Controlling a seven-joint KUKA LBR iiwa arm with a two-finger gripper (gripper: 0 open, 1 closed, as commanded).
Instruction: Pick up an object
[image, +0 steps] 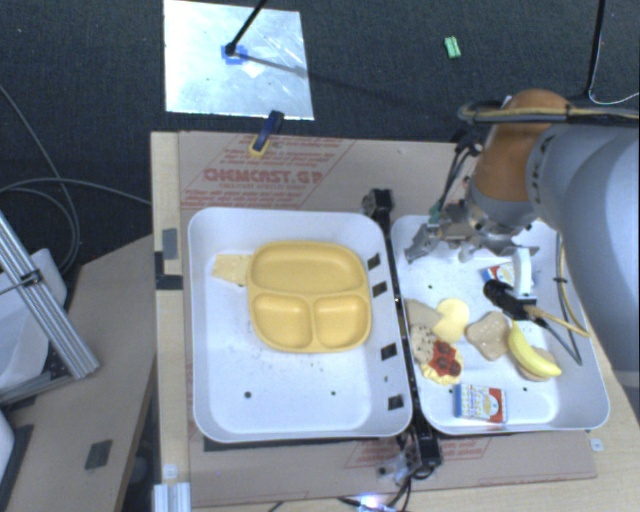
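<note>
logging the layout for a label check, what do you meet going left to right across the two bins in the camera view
Pale yellow flat piece → yellow divided tray in the left bin → black clips on the divide between the bins → pizza slice toy → small blue and white carton → banana in the right bin.

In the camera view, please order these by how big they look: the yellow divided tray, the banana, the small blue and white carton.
1. yellow divided tray, by far the largest.
2. banana.
3. small blue and white carton; it looks close to the banana, so this order is uncertain.
</note>
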